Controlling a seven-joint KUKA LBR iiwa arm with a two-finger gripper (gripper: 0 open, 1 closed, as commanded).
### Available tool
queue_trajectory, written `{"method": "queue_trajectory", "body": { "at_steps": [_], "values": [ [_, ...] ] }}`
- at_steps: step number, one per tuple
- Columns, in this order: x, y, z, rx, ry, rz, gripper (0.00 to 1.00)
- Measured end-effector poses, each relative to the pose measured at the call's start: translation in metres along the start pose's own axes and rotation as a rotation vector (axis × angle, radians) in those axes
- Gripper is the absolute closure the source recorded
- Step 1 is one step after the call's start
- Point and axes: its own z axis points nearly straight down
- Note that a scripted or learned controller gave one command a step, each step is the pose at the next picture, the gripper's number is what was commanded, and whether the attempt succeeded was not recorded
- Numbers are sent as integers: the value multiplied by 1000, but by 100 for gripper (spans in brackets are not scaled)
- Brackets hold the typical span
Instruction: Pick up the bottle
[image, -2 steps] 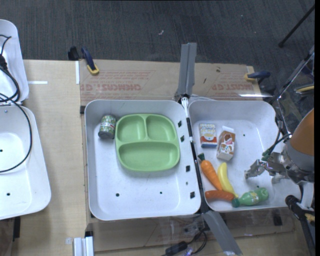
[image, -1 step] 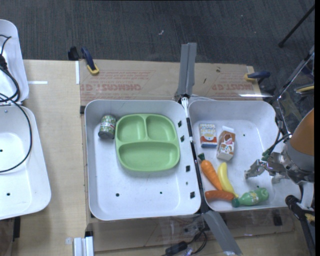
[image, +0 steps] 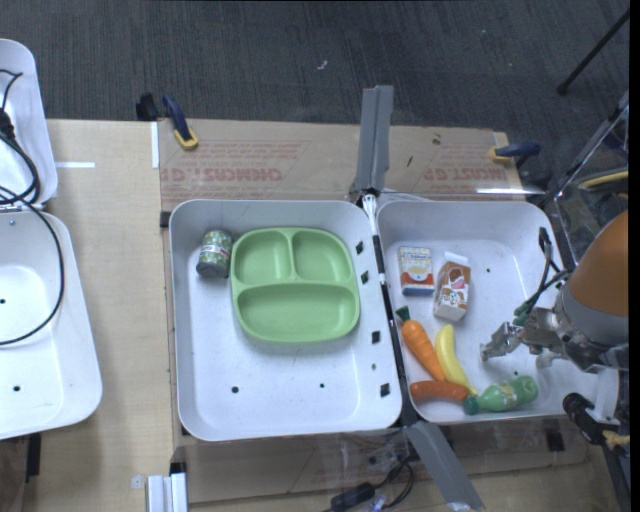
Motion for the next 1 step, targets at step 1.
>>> {"method": "queue_trajectory", "body": {
  "at_steps": [1],
  "values": [
    [-14,3,-1,-2,0,-54,0]
  ]
}}
